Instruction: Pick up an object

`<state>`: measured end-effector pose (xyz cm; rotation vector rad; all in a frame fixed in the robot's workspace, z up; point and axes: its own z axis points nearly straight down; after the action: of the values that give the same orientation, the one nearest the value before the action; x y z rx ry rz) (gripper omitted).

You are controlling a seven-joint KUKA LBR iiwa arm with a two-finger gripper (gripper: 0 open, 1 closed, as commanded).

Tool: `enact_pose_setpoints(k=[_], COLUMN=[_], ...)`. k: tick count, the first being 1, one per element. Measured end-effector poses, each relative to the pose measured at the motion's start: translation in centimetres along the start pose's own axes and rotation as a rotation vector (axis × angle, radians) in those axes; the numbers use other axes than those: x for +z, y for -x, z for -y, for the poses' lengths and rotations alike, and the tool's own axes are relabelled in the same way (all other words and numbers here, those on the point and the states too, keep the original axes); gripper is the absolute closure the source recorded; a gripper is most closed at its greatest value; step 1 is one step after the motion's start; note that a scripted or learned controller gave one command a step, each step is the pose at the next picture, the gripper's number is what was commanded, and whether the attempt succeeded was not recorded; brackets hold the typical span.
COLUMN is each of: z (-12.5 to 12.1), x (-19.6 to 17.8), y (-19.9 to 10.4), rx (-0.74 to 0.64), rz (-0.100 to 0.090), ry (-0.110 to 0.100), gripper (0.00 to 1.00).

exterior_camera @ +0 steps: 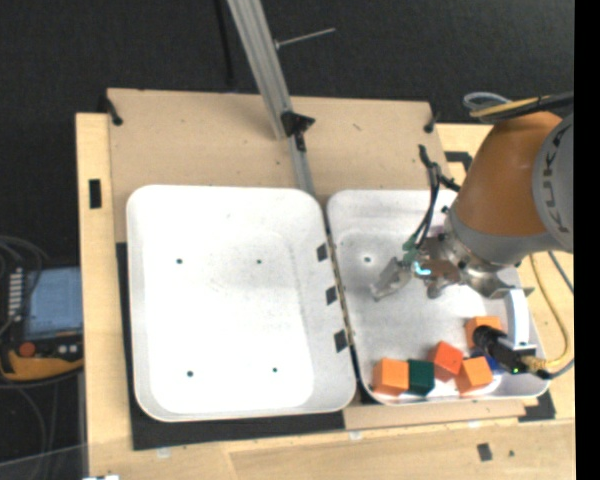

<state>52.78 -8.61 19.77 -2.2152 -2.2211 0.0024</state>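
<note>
The arm (510, 193) comes in from the right side and bends over the right bin (380, 223). Its orange band is above the bin's right part, and the grey wrist is below it. The jaws (412, 280) point down toward the middle of this bin, just above the white floor. The two fingers (388, 280) stand apart from each other, so the jaws are open, and I see nothing between them. A small green light shines between the fingers.

The blocks are all at the near edge of the right bin, well apart from the jaws. From left to right there is an orange block (390, 374), a dark green block (421, 375) touching it, then a red-orange block (447, 357) a little higher, and another orange block (475, 372) just beside it. One more orange piece (483, 326) lies near the right wall, partly hidden by a black part of the arm, and I cannot tell its shape.

The left bin (230, 298) is white with some small dark dots on its floor. Both bins lie on a light wooden table (230, 138). A grey metal bar (265, 58) goes at a slant from the top toward the place between the bins.
</note>
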Motion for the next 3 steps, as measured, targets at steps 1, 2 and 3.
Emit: enact_pose_setpoints(k=[1,2,3], z=[-0.1,-0.4,-0.3], x=[-0.2,4.3,9.6], y=[0.0,0.9,1.0], rx=[0.005,0.006,0.006], rz=[0.001,0.004,0.003], ry=[0.005,0.0,-0.001], gripper=[0.0,0.0,0.0])
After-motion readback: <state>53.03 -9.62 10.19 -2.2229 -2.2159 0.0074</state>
